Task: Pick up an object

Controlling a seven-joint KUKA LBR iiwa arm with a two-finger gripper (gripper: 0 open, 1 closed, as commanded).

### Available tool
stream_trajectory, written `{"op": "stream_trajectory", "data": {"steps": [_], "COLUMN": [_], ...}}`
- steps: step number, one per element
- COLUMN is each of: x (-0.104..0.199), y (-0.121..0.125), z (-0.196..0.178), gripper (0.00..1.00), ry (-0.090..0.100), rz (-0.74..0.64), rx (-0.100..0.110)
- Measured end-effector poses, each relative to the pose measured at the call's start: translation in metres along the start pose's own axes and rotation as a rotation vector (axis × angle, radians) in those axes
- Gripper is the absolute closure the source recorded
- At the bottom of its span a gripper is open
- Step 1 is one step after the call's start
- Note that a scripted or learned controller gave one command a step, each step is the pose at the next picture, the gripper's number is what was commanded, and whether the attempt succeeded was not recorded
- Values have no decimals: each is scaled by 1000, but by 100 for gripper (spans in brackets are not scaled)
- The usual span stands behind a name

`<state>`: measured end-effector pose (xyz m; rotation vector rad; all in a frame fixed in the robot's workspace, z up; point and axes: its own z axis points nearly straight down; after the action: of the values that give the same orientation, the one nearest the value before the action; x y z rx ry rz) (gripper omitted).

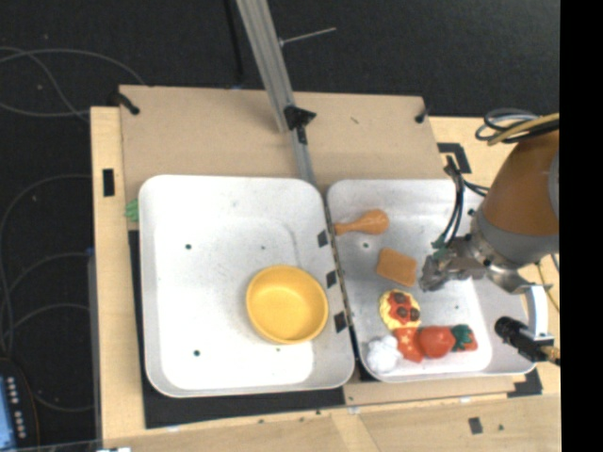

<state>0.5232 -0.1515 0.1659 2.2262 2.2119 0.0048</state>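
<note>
A KUKA arm reaches in from the right over the right-hand bin (443,196), its gripper (435,273) hanging low just right of a tan, bread-like block (397,267). Whether the claw is released or clenched cannot be told from this slanted overhead view, and nothing can be seen between it, so the pick appears not yet made.

The candidates for pickup all lie in the right bin. A toy drumstick (362,223) rests toward the far left corner. The tan block sits mid-bin. A yellow piece with red and dark spots (400,306) lies nearer, and along the near edge are a small white object (382,354), a red tomato-like toy (435,341) and a green scrap (462,333).

The left bin (188,215) holds a yellow bowl (286,303) near its right side, well apart from the gripper.

Judged from this layout, the approach is under way; the grasp and the lift are still to come, with the tan block the likeliest target.
</note>
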Motion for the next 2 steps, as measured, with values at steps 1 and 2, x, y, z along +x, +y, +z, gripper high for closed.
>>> {"op": "stream_trajectory", "data": {"steps": [1, 2], "x": [0, -2], "y": [-4, -3], "z": [-62, -113], "gripper": [100, 100], "ry": [-2, -2], "rz": [-10, -9], "rx": [-3, 2]}}
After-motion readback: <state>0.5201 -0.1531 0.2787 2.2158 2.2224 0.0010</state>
